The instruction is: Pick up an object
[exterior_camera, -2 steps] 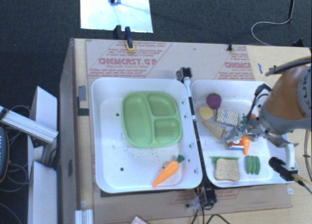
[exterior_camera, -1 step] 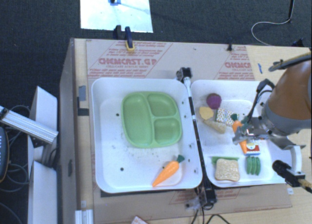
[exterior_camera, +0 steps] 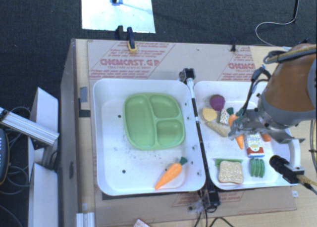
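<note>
My gripper (exterior_camera: 237, 126) hangs low over the middle of the right bin (exterior_camera: 285, 181), with the grey wrist and orange band behind it to the right. Just left of it lie a pale corn-like piece (exterior_camera: 218, 128), a yellow chunk (exterior_camera: 209, 114) and a purple round item (exterior_camera: 217, 102). A small orange piece (exterior_camera: 240, 142) and a white and red carton (exterior_camera: 254, 145) lie right below the gripper. Nothing shows clearly between its tips.
Toast (exterior_camera: 231, 172) and green beans (exterior_camera: 256, 167) lie near the right bin's front edge. The left bin (exterior_camera: 109, 137) holds a green divided plate (exterior_camera: 153, 121) and a toy carrot (exterior_camera: 169, 173). A ridge between the bins runs close to the gripper's left.
</note>
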